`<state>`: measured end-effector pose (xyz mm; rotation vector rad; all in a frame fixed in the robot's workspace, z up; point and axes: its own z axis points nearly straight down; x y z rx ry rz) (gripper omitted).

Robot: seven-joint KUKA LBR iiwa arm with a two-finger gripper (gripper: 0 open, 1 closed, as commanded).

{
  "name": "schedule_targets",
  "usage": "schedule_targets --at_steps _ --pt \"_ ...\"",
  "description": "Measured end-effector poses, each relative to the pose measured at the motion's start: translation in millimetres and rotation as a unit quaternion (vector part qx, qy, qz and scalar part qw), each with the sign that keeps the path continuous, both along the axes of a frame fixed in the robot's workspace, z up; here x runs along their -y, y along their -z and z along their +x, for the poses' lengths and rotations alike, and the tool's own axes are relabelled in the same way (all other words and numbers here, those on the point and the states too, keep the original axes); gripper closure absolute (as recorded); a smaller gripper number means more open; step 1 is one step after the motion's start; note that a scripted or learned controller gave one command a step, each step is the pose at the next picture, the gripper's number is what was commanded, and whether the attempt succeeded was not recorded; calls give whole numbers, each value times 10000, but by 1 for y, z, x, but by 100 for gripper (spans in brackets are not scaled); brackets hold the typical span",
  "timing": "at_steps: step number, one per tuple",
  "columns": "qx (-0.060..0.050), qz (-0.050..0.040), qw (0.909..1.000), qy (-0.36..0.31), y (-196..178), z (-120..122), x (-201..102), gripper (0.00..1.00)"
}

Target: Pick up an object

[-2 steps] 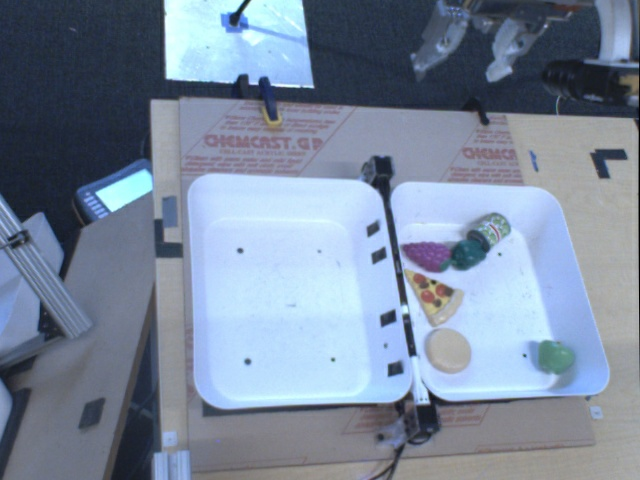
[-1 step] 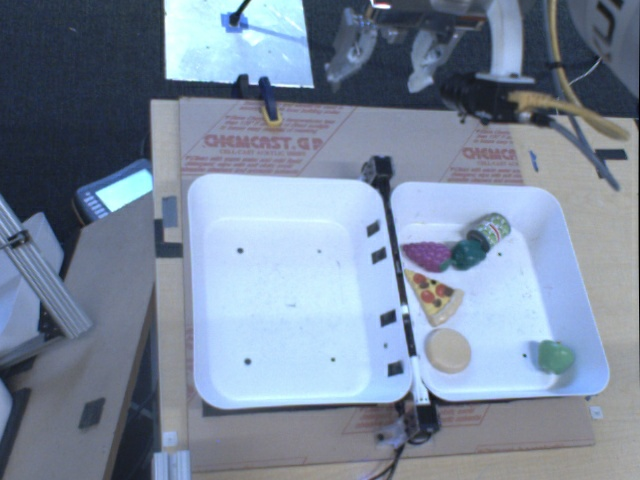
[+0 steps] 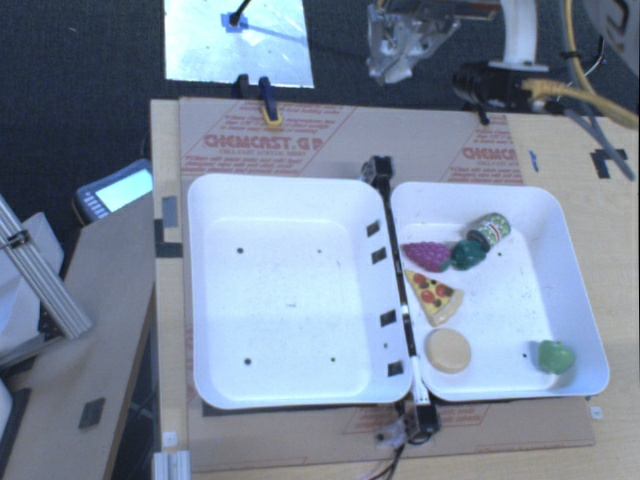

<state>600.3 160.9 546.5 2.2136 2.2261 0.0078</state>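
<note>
— Dark floor surrounds our bench (image 3: 330, 128), with two bins side by side. Where do we stand?

— We've parked the gripper (image 3: 400, 43) high at twelve o'clock, beyond the bins, likely to keep the view unblocked. We cannot tell how its jaws stand.

— And our pick?

— All in the right bin (image 3: 575, 268): can (image 3: 490, 230) at one o'clock touching a teal piece (image 3: 467, 255), grapes (image 3: 427, 256) beside it, pizza (image 3: 433, 296) and disc (image 3: 448, 350) along the nine o'clock wall, green ball (image 3: 555, 356) alone at five — probably easiest. Left bin (image 3: 205, 268) would receive.
</note>
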Motion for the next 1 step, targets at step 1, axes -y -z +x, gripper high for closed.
schedule_targets --at_steps 1 --pt "-40 -3 10000 1 35 -118 22 100"
